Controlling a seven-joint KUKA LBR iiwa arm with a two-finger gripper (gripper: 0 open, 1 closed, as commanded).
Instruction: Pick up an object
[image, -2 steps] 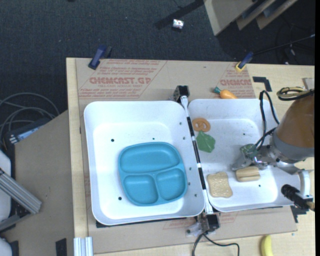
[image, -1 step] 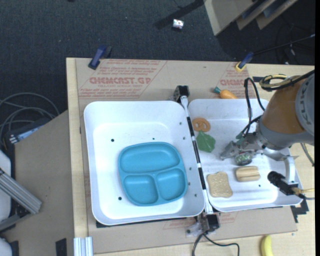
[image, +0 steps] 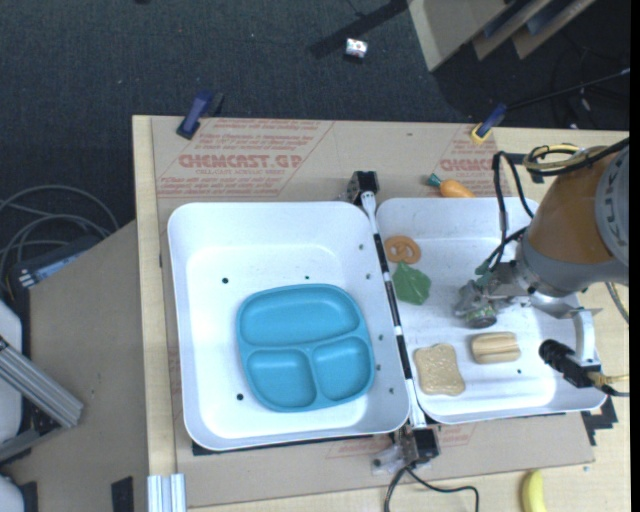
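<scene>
At the bottom of the view, nearest us, we see a yellow object (image: 534, 492) on the surface (image: 280, 160) just below the right bin (image: 440, 215). We take that right bin as our landmark. Inside it, by its lower left corner, lies a flat, speckled tan slice like bread (image: 438, 368). Just to the right of the slice sits a short, pale tan block with rounded ends, like a small bun (image: 495, 347). Near the bin's left wall rests a crumpled green leaf-like piece (image: 411, 285), and above that a small orange-brown ring like a pretzel (image: 401, 248).

The gripper (image: 480, 305) hangs low in the bin's middle, just above the bun and right of the leaf; we cannot tell whether its jaws are spread or pressed together, as they read as one dark grey cluster. The arm (image: 570, 225) crosses the bin's right side.

Left of the right bin, touching it, the left bin (image: 200, 250) holds a blue three-compartment tray (image: 304, 345). Beyond the right bin's top edge lies a small orange object (image: 453, 187).
</scene>
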